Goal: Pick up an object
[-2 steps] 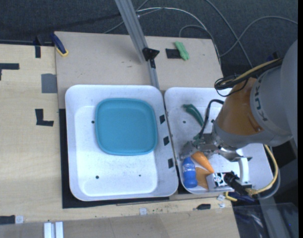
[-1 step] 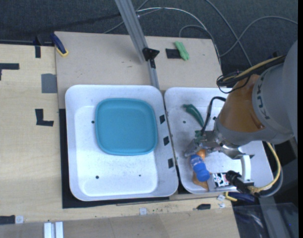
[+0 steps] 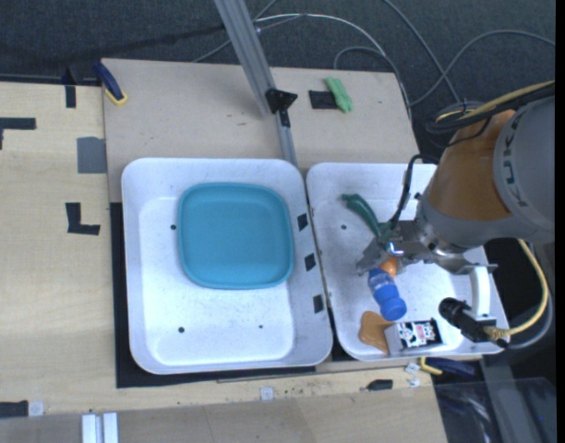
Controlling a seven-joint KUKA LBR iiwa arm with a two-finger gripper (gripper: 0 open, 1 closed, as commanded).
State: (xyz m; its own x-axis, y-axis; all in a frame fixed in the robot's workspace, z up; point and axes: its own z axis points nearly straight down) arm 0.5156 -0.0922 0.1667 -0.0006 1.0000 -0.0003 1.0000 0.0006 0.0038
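- Blue bottle [image 3: 387,295] with an orange cap lies in the right bin [image 3: 338,247], long axis running up-down in view.
- Gripper [image 3: 384,250] sits just above its cap end; jaws' spread cannot be told.

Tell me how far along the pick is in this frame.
Done: the arm has reached into the right bin, and the gripper sits low by the blue bottle. In hand: nothing visibly gripped; the bottle lies on the bin floor, as do the green tool, orange piece and black-and-white item. Left: grasp and lift. The teal plate rests in the left bin.
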